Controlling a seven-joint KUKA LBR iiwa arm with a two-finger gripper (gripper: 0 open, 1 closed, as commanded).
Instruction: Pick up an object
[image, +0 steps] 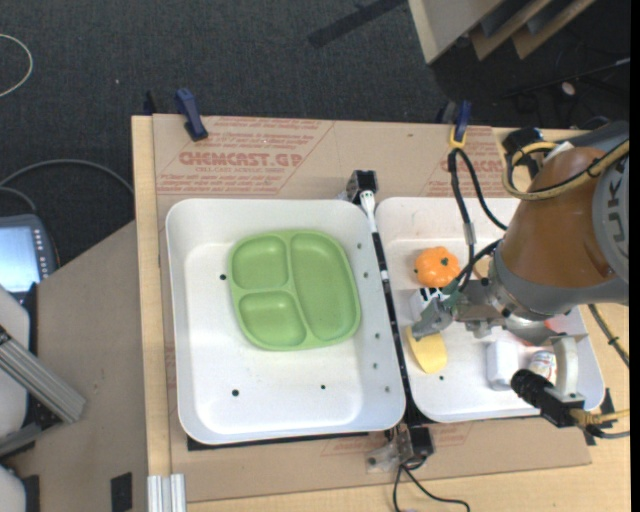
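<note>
Worktop (250, 150) seen carrying two white bins side by side. Left bin (200, 330) lies well left of end effector (432, 320), green divided plate (295, 290) held in it. Right bin (450, 395) lies beneath end effector. Orange round object (437, 266) sits just above end effector; pale yellow object (430, 352) just below, touching or nearly. Finger spread cannot be judged; nothing seen pinched.

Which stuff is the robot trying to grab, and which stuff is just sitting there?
For the job:
claw, low in the right bin
orange ball, just above the claw
yellow piece, just below the claw

Just sitting there:
green tray, three sections, in the left bin
cardboard under both bins
blue clamps at the back edge
</note>
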